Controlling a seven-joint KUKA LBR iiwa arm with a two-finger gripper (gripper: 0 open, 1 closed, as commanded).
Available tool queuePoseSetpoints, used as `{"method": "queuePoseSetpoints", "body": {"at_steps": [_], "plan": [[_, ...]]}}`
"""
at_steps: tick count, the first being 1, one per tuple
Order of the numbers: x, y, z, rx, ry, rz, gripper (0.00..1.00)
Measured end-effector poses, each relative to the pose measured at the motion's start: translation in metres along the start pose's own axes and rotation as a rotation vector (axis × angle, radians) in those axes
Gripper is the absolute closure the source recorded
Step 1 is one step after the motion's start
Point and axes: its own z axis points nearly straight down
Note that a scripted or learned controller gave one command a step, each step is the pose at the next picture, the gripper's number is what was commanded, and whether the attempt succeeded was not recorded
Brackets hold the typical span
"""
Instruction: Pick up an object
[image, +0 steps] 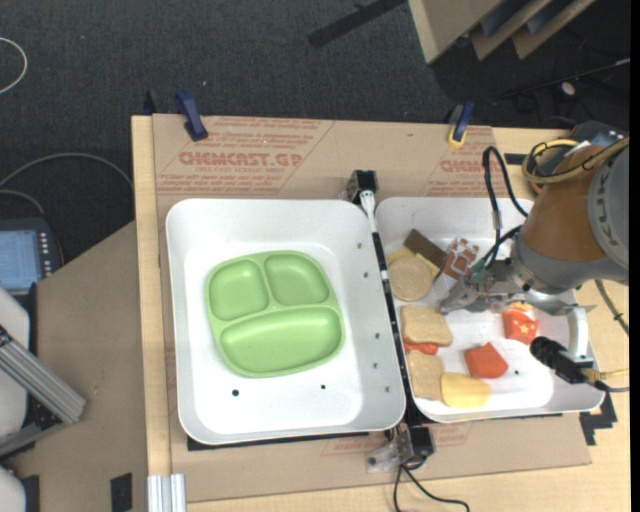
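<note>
dark carpet floor (250, 60), brown board benchtop (300, 150), loose cables (15, 60), wooden furniture (480, 25) top right

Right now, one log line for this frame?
arm: over right bin | gripper: low among food pieces, near bread slice | green tray: left bin

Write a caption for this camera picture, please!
Robot arm reaching into the right bin of toy food beside a green divided plate.
</note>
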Motion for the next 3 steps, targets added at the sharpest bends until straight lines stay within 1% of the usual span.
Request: {"method": "queuePoseSetpoints", "body": {"at_steps": [1, 2, 3], "plan": [[0.052, 0.054, 0.001, 0.016, 0.002, 0.001, 0.0], [0.039, 0.107, 0.004, 0.04, 0.005, -0.002, 0.0], [0.037, 0.106, -0.006, 0.033, 0.001, 0.007, 1.0]]}}
